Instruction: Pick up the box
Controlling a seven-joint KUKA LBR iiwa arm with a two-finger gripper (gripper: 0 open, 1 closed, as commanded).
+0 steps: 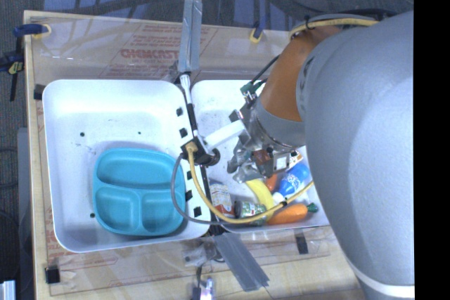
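My gripper [241,159] hangs low in the right bin [211,98], over a heap of items at its front. The grey arm with the orange band [285,91] covers most of that bin. A small white and red box [221,198] lies at the bin's front left, just below and left of the gripper. Whether the gripper touches the box I cannot tell. Part of another printed pack [283,163] peeks out under the wrist.
Beside the box lie a yellow banana-like piece [261,194], an orange carrot [290,213], a blue bottle [293,181] and a dark green item [247,209]. A yellow and black cable [191,179] loops over the divider. The left bin [84,109] holds a blue compartment tray [138,192].
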